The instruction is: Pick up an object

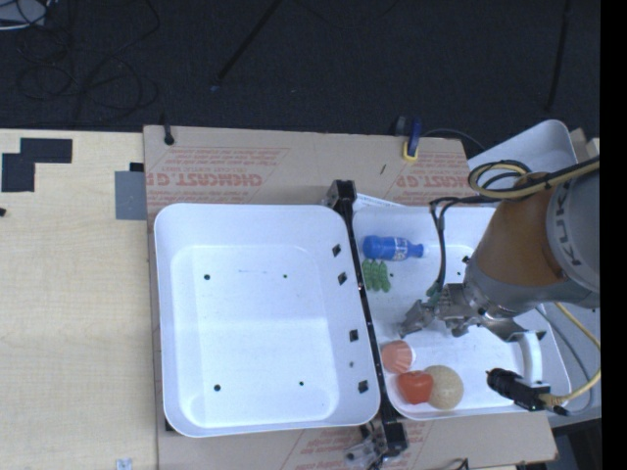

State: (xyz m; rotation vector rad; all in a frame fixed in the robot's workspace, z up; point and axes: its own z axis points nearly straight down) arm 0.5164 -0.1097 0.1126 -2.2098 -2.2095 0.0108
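Observation:
My gripper (434, 325) hangs over the middle of the right bin (509, 225), its fingers apart with nothing between them. Just below and left of it lies a pale orange ball (397, 355). A red object (414, 387) and a beige ball (446, 385) rest against the bin's front wall. Further back, near the divider, a blue bottle (390, 249) lies on its side with a small green object (377, 277) in front of it. The grey arm with its orange band (519, 248) covers the bin's right part.
The left bin (167, 292) stands beside the right one, joined by a black divider with clips (355, 292). Cables loop around the arm at the right, and a black and white fitting (524, 375) sits by the front right corner.

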